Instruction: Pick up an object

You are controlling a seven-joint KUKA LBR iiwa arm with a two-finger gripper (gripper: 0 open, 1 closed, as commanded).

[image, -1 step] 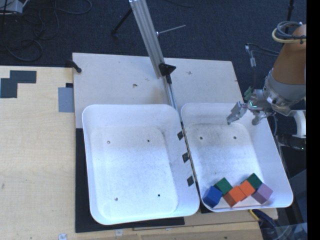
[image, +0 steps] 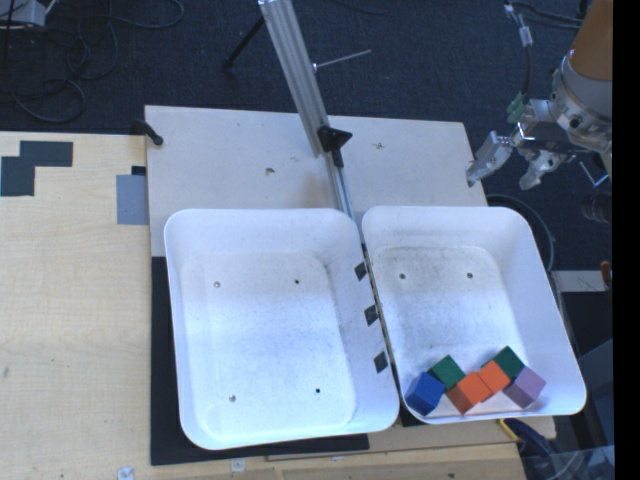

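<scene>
I am hovering my fingers [image: 512, 164], spread and grasping nothing, above the right bin's [image: 545, 268] far corner, well apart from the blocks [image: 478, 380] clustered at its near edge, so I judge descending there comes next.

A dark blue-grey carpeted floor [image: 420, 28] runs behind the bench, strewn with black cables [image: 60, 28]. A pale wooden tabletop [image: 70, 318] fills the left side, carrying grey patches [image: 130, 198]. A white board [image: 400, 158] lies beyond, crossed by a slanted aluminium rail [image: 300, 78].
</scene>
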